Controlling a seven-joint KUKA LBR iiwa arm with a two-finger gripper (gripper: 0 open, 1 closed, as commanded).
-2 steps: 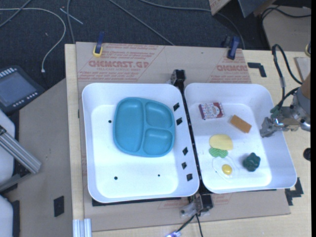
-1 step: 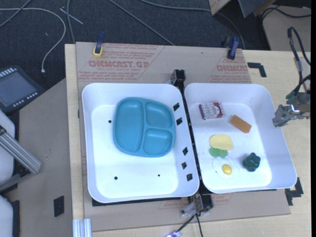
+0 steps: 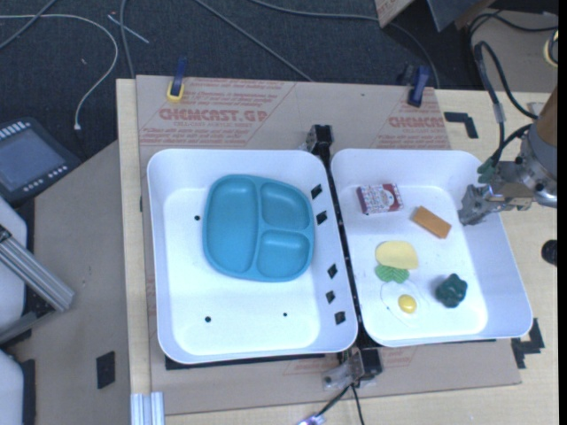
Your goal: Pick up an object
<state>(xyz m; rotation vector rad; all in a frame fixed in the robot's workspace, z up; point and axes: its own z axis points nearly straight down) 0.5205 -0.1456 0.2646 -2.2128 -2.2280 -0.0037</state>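
Looking down, we see our gripper (image 3: 474, 204) at the right bin's (image 3: 505, 264) right edge, near the orange block (image 3: 431, 221), maybe ready to grab; whether it is shut we can't tell.

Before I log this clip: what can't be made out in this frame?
- Arm: cut off by the camera view's right edge.
- Gripper: too small and blurred to read its jaws, or whether they hold anything.
- Red-and-white packet: print too small to read.
- Small green item: partly under the yellow piece.
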